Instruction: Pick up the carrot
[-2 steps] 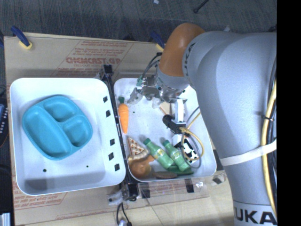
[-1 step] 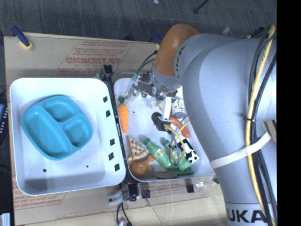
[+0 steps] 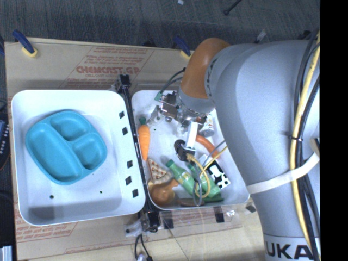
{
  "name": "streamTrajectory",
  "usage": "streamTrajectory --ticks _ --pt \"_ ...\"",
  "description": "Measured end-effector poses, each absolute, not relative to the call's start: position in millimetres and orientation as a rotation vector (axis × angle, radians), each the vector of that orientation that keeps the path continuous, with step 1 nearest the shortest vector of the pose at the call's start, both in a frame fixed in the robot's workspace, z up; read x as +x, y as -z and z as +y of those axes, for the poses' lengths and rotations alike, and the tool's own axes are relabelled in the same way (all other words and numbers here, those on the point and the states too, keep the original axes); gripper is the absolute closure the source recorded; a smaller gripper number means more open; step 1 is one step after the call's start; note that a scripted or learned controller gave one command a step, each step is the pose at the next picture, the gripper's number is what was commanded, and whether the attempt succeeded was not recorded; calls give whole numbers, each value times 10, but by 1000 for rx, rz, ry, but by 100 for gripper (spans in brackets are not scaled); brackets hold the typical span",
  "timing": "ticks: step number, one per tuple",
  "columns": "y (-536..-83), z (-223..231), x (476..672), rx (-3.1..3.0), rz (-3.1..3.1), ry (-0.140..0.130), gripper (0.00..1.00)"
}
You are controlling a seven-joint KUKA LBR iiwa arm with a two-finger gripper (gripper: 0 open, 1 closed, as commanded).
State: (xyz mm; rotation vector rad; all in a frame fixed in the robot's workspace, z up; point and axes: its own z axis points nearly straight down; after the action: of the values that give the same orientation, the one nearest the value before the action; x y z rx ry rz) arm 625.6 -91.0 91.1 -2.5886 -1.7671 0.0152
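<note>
Lying left of claw (image 3: 173, 111): carrot (image 3: 144, 141); apart

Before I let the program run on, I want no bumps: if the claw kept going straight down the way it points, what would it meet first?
Probably the bare floor of the right bin, just right of the carrot; depth is hard to judge.

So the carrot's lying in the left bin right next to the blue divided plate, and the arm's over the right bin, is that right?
Not quite. The camera view shows the carrot in the right bin, along its left wall, among the other toys. The blue divided plate sits by itself in the left bin. The rest is right: the arm is over the right bin.
</note>
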Motion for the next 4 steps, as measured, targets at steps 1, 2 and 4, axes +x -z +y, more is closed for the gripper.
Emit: streamTrajectory --ticks 1,2,4 --pt "-1012 -896 6259 -2577 -1774 -19 100" --pt "-1010 -895 6258 -2577 -1774 -20 0" --pt "-912 -917 6094 -2946 -1064 -15 0"
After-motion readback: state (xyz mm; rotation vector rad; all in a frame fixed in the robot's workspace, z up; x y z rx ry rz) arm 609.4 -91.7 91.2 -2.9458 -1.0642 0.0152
